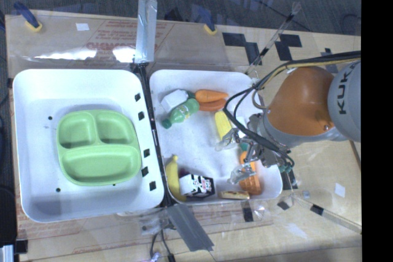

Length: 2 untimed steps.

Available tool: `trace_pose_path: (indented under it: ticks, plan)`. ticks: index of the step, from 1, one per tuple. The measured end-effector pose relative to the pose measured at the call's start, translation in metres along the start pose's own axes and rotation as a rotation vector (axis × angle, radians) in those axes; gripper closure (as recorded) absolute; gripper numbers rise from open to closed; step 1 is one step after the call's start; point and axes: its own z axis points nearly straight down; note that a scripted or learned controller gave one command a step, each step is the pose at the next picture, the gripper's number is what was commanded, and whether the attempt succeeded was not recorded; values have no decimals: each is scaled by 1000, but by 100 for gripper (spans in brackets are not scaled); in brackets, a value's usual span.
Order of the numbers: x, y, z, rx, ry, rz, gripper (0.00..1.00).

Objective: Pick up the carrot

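Your carrot (210, 96) lies on its side at the back of the right bin (184, 78), close to the far wall, its tip pointing toward the arm's side. Just beside it, toward the divider, a green bottle (180, 113) lies tilted, with a small white item (173, 97) touching its upper end. A yellow corn cob (221, 124) rests a little nearer than the carrot, toward the middle of that bin.

Your end effector (247, 159) sits low over the right bin's near right corner, well apart from the carrot. It hangs just above an orange object (250, 183) in that corner, but cables and the wrist body cover the tips, so you cannot tell whether it is open or closed, nor whether it grips anything. The arm's orange band (299, 102) looms over the bin's right wall.

Along the near wall of the same bin you have a banana (172, 177), a black-and-white carton (198, 185) touching it, and a flat tan piece (234, 194) beside the orange object.

The left bin (37, 95) holds a green divided plate (97, 146), sitting flat near its middle. Both bins rest side by side on the worktop (331, 193).
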Motion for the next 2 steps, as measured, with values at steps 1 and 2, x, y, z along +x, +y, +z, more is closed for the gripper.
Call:
trace_pose_path:
  ticks: [1, 2]
  plan:
    - [-2, 1, -10, 1, -4, -4, 100]
    - [-2, 1, -10, 1, -3, -4, 0]
